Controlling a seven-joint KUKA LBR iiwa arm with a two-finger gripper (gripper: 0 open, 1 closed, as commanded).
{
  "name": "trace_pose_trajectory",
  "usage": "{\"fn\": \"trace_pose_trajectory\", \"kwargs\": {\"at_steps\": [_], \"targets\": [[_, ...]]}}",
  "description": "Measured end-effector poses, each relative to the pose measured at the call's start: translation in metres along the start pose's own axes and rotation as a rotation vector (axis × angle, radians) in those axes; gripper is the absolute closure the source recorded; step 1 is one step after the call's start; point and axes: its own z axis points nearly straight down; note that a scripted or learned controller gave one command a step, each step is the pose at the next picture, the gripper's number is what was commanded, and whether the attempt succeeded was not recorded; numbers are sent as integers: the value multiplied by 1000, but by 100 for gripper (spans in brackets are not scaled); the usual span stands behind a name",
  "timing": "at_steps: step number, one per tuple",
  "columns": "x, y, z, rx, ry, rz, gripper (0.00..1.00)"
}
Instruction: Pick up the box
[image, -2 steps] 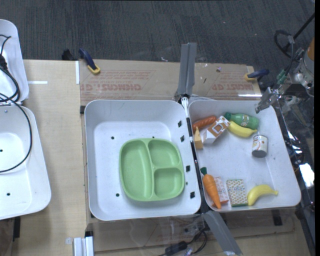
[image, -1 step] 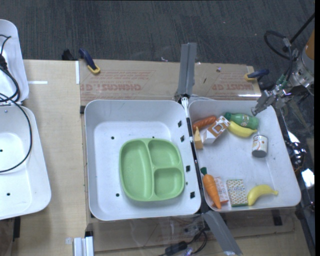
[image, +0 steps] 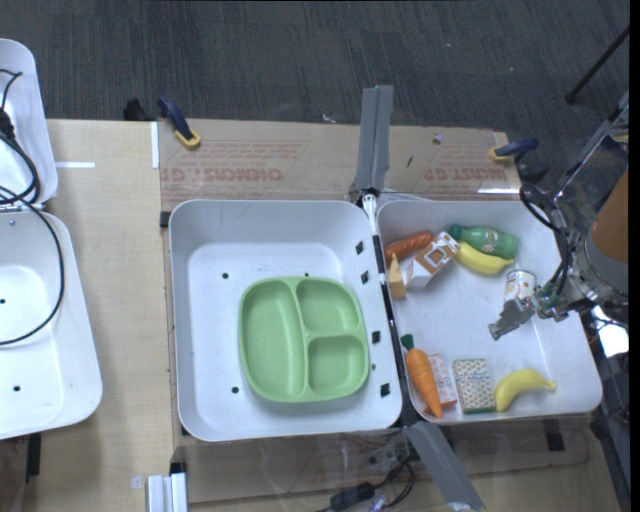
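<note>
A small orange and white box (image: 436, 260) lies in the right bin (image: 560, 340), near its back left, tilted between a carrot (image: 408, 245) and a banana (image: 481, 263). A flat printed packet (image: 472, 384) lies near the bin's front edge. My gripper (image: 508, 319) hangs low over the bin's right half, to the right of and nearer than the box, apart from it. Nothing shows in its grip. The arm's wrist (image: 585, 290) comes in from the right.
A green bottle (image: 486, 240), a small white can (image: 518, 285), a yellow wedge (image: 397, 281), a second carrot (image: 423, 373) and a second banana (image: 523, 385) share the right bin. The left bin (image: 200, 300) holds a green divided plate (image: 305, 340).
</note>
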Motion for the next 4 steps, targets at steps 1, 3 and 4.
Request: {"fn": "trace_pose_trajectory", "kwargs": {"at_steps": [1, 3, 4], "targets": [[-37, 33, 6, -3, -2, -199, 0], [11, -3, 112, -3, -1, -114, 100], [11, -3, 112, -2, -1, -114, 0]]}}
